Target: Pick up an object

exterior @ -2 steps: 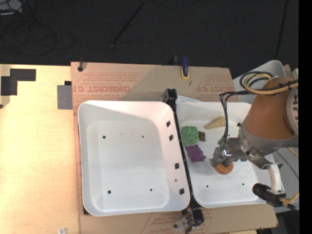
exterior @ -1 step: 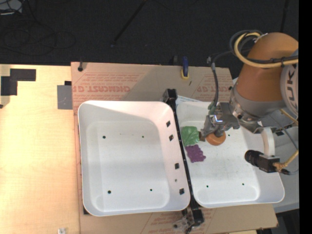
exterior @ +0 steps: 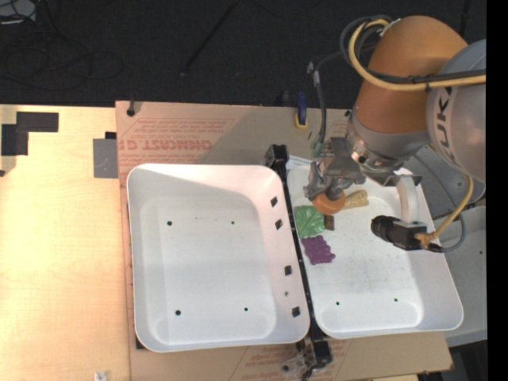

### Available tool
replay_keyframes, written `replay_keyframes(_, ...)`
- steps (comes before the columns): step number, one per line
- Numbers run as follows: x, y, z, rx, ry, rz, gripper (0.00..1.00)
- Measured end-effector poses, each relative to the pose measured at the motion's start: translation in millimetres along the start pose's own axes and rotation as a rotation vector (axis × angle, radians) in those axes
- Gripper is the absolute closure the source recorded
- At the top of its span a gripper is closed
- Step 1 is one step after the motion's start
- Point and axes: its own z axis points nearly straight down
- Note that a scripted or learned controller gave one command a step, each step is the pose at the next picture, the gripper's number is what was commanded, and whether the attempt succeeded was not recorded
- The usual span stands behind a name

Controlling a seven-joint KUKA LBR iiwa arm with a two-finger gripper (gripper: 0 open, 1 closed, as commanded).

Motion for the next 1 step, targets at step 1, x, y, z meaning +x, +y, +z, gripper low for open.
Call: replay_keyframes(1,35.9,-33.5,37.1,0.011,0.001,0.002,1.00)
